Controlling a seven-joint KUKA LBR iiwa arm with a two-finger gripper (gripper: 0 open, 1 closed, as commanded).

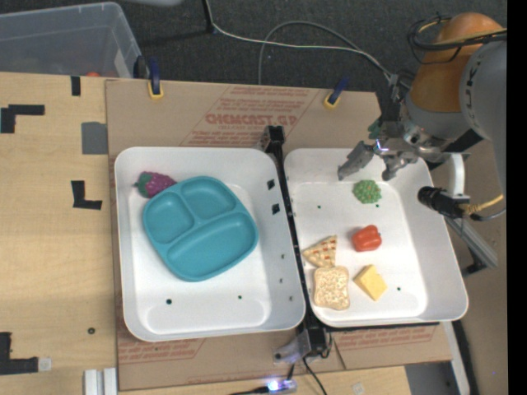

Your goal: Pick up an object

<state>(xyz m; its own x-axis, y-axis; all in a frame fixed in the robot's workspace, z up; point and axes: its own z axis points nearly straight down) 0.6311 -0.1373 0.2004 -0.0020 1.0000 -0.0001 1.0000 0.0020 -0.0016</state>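
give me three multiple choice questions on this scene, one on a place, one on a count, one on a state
1. Where does the purple bunch of toy grapes lie?
A. in the left white bin, at the upper left rim of the teal divided plate
B. in the right white bin
C. on the wooden bench

2. How many toy foods lie in the right white bin?
A. three
B. five
C. seven

3. How does the pincer stand?
A. shut on the red toy pepper
B. shut on the yellow cheese wedge
C. open, just above the green toy broccoli

Answers:
1. A, the grapes sit against the teal divided plate in the left white bin.
2. B: green toy broccoli, red toy pepper, pizza slice, slice of bread, yellow cheese wedge.
3. C, its fingers are spread with nothing between them.
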